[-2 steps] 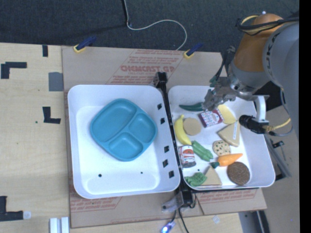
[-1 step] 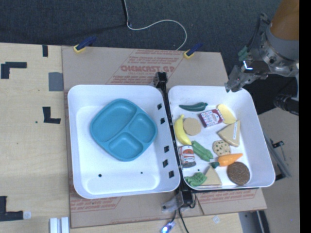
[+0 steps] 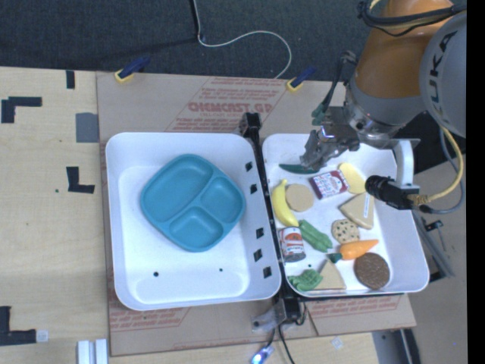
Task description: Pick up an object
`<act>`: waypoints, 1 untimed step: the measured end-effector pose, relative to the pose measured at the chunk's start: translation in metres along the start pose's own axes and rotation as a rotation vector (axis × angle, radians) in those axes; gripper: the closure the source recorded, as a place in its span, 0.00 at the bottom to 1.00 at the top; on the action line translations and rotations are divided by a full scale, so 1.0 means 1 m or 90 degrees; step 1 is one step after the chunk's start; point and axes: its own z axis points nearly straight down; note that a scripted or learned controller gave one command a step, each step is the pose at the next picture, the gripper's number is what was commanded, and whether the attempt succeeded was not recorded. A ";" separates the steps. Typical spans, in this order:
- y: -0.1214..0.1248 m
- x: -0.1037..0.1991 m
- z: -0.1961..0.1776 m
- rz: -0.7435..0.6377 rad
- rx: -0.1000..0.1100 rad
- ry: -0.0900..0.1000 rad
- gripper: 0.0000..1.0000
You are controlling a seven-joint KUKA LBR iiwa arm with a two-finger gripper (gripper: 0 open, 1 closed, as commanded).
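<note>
My gripper [image 3: 314, 156] hangs over the upper left part of the right bin [image 3: 409, 237], on the grey arm with its orange band. Just below it lies a dark green pod [image 3: 295, 168], and I cannot tell whether they touch. Toy foods fill the bin: a banana [image 3: 283, 204], a tan round cracker [image 3: 300, 197], a maroon packet [image 3: 328, 184], a yellow piece [image 3: 352, 177], a cheese wedge [image 3: 358, 211], a chip cookie [image 3: 345, 230], a carrot [image 3: 355, 249], a brown disc [image 3: 372, 270], a green pickle [image 3: 314, 235], a small can [image 3: 292, 243] and a sandwich wedge [image 3: 320, 280].
The left bin [image 3: 129, 203] holds a blue divided plate [image 3: 193, 202]. A black divider with clips [image 3: 258, 196] runs between the bins. Both bins rest on a cardboard sheet [image 3: 189, 105]. A white cable [image 3: 242, 40] loops behind them.
</note>
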 end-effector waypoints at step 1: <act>-0.054 0.074 -0.125 -0.003 -0.011 0.001 1.00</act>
